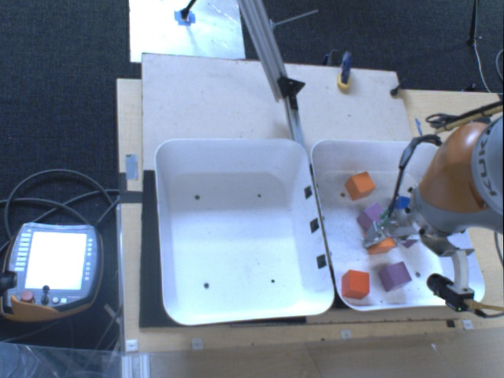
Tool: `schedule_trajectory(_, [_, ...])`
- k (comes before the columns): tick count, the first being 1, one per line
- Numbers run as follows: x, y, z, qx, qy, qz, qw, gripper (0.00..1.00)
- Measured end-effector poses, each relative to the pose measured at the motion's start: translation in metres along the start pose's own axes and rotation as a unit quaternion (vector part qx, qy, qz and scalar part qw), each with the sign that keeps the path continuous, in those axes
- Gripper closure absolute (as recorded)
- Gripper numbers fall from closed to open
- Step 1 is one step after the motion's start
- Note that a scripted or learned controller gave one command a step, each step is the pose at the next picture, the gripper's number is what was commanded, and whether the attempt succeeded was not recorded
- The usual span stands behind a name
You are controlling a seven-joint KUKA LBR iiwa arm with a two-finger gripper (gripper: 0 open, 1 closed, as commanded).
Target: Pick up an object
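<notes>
Nearest the camera, at the near edge of the right-hand shallow white bin (327, 181), sit an orange cube (355, 283) and, just to its right, a purple cube (394, 276). Farther in, the grey arm with its orange band (457, 176) reaches in from the right, and its two-finger gripper (383, 235) hangs low over the middle of this bin. A small orange block (383, 246) lies directly at the fingertips, apparently touching them, though whether the fingers pinch it or stand spread cannot be told. A second purple block (369, 216) lies just left of the gripper, and another orange cube (361, 185) rests toward the far side. The left-hand white bin (236, 235) adjoins it. No writing is legible.
</notes>
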State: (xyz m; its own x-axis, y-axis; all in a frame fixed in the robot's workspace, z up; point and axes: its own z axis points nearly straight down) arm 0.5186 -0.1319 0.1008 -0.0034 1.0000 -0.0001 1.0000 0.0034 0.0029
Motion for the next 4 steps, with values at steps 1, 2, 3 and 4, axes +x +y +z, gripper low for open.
schedule_trajectory(1, [-0.002, 0.003, -0.064, -0.003, -0.001, 0.0, 1.0, 1.0])
schedule_trajectory(2, [-0.012, 0.008, -0.123, -0.003, -0.001, 0.0, 1.0, 1.0])
schedule_trajectory(3, [-0.012, 0.01, -0.151, -0.001, -0.001, -0.001, 1.0, 1.0])
schedule_trajectory(4, [0.046, 0.021, -0.157, 0.0, 0.001, -0.004, 1.0, 1.0])
